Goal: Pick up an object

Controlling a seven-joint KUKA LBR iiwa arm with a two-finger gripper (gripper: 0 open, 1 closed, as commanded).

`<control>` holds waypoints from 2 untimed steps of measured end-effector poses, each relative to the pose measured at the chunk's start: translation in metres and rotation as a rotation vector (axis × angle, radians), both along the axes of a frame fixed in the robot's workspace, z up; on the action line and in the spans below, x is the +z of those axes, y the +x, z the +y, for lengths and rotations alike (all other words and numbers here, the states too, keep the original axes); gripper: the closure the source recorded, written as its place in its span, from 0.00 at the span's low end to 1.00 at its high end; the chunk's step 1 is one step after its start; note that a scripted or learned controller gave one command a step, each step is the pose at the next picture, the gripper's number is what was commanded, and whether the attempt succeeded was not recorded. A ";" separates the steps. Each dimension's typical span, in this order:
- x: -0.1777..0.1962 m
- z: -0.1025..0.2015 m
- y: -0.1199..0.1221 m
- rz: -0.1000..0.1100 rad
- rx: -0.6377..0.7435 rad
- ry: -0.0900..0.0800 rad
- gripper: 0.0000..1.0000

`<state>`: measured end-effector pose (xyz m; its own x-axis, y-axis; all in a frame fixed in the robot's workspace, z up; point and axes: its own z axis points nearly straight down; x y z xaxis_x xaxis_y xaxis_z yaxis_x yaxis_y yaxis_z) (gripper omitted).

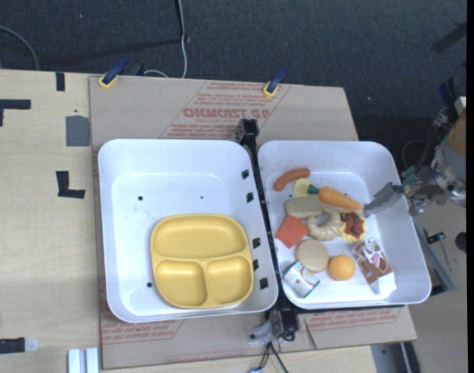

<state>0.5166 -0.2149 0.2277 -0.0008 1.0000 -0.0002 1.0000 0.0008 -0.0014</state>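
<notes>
Gripper (379, 200) hovers at right bin's (392, 165) edge, just right of carrot (339, 200); can't tell its state.

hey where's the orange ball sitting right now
In the camera view, the orange ball lies in the right bin, toward its near edge, between a beige round piece and a red-brown packet.

Two white bins (128, 169) on brown cardboard w/ red print (214, 111). Yellow divided tray (202, 259), lower centre. Right of centre: red-orange sausage (291, 178), orange carrot (339, 200), orange ball (342, 267), red block (291, 230), tan rounds (311, 254). Blue-yellow clamps (113, 74), upper left.
</notes>
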 end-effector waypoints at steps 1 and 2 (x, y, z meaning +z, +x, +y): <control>-0.144 0.041 0.043 -0.008 0.005 -0.003 0.00; -0.142 0.046 0.109 -0.005 0.004 -0.001 0.00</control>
<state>0.6260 -0.1691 0.0853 -0.0046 1.0000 -0.0008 1.0000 0.0046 0.0041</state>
